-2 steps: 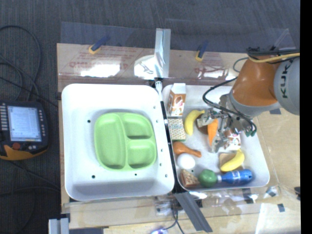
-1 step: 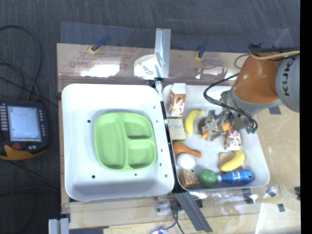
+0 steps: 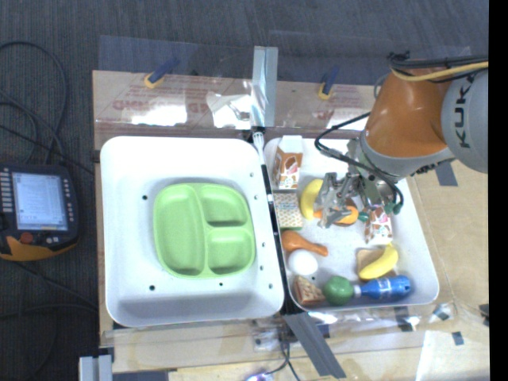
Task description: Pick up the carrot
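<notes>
Camera view: pincer [image 3: 340,205] state can't tell, hovering right of carrot [image 3: 304,243], prob. grabs orange [image 3: 346,216] instead.

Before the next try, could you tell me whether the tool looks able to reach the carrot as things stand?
Probably yes: the carrot lies uncovered on the right bin's floor, below-left of the tool, with an egg close beside it.

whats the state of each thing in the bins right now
carrot: lying flat in the right bin, untouched
gripper: low over the right bin, above and right of the carrot
green tray: flat in the left bin, nothing in it
banana: lying by the blue bottle
</notes>
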You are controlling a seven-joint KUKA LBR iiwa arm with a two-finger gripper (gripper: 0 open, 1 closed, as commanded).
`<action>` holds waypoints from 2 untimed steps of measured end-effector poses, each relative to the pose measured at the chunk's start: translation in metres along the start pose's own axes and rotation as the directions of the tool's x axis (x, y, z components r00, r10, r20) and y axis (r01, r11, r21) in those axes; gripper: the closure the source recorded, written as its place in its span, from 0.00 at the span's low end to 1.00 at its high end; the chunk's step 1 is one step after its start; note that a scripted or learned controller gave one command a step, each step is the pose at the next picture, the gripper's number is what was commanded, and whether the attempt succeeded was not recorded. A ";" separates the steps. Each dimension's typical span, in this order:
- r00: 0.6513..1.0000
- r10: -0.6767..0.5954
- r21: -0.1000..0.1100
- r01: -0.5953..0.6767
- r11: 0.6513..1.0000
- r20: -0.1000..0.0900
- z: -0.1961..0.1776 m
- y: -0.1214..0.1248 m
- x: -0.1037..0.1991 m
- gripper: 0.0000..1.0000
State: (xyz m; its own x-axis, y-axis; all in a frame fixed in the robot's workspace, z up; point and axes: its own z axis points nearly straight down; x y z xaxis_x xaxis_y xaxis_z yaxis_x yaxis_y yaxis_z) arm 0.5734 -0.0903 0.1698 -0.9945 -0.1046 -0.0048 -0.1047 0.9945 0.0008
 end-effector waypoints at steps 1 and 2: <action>0.992 0.127 0.000 -0.127 0.992 -0.002 -0.019 -0.016 -0.078 1.00; 0.998 0.058 0.000 -0.058 0.998 -0.010 0.050 -0.063 -0.019 1.00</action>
State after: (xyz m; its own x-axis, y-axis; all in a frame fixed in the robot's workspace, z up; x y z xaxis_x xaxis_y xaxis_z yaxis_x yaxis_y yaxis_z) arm 0.5994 -0.1505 0.1197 -0.9989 -0.0472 0.0053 -0.0472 0.9989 0.0010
